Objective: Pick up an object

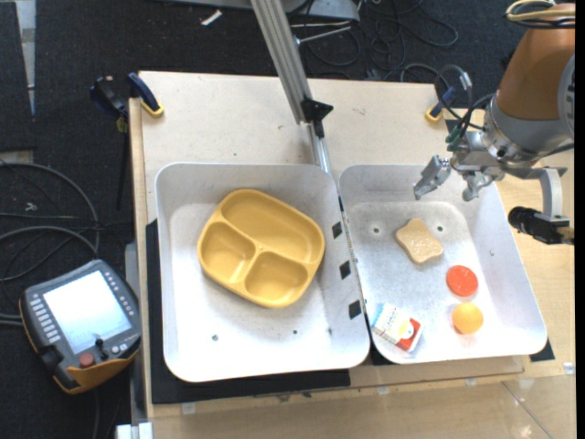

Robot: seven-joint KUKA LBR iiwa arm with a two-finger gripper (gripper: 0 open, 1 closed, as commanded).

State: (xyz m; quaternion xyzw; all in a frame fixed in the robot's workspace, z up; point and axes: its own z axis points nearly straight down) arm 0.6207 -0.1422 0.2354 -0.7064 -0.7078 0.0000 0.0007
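1. The yellow divided plate is lying in the left bin, the largest thing on the surface. It is probably stiff plastic and light, but broad and smooth; only a thin rim or a divider wall would be offering the pincer a hold, and it is sitting well apart from the arm.

2. The toast-like slice is resting flat in the right bin, nearest the pincer, which is hovering over that bin's far edge with its two fingers spread apart and nothing between them. The slice is looking light and flat; pinching across its narrower width seems the safest hold.

3. The small carton is lying tilted against the near rim of the right bin. It is likely light and crushable, best taken across its flat faces.

4. The red round piece is lying just beyond the orange ball, both near the bin's right wall. Both are looking smooth and apt to roll or slip, so a centred pinch would be needed.
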